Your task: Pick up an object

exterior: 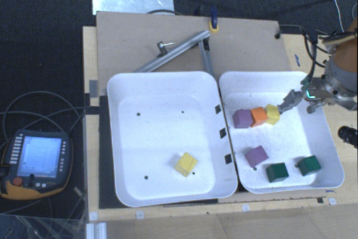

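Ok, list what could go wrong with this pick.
1. The yellow block touches the orange block, which touches a purple block; the gripper at the row's end may shove all three.
2. A finger could jam between neighbours, so the grasp slips.

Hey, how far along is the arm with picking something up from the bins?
Done: the claw has reached the right bin, beside the yellow block in the purple-orange-yellow row. In hand: nothing visibly between its fingers. Left: grasp and lift; every block sits on a bin floor.
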Controlling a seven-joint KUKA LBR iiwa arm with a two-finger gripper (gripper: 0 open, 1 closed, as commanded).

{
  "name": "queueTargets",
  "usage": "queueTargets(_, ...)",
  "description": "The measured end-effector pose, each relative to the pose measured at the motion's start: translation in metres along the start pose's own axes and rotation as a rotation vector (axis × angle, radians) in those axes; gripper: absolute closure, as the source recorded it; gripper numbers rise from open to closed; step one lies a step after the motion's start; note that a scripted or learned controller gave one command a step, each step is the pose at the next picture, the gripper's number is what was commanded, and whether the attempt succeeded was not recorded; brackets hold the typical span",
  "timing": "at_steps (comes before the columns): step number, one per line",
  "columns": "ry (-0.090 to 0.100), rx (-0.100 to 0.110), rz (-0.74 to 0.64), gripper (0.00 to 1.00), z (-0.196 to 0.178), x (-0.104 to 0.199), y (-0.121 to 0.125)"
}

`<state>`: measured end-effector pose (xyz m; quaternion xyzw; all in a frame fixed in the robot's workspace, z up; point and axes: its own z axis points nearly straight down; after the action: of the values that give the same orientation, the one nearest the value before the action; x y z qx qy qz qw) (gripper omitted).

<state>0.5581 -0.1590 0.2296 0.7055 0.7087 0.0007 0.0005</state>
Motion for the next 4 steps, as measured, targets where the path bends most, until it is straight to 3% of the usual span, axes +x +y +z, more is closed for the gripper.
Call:
queueTargets(1, 0.0, 0.005, 0.002, 0.0, 0.055, -0.002, 0.009)
queueTargets(2, 0.001, 0.006, 0.002, 0.0, 0.115, -0.001, 0.001)
queueTargets(3, 0.0, 0.003, 0.002, 0.0, 0.14, -0.001, 0.001)
queueTargets(4, -0.001, -0.003, 0.0, 1.0, 0.128, -0.001, 0.003)
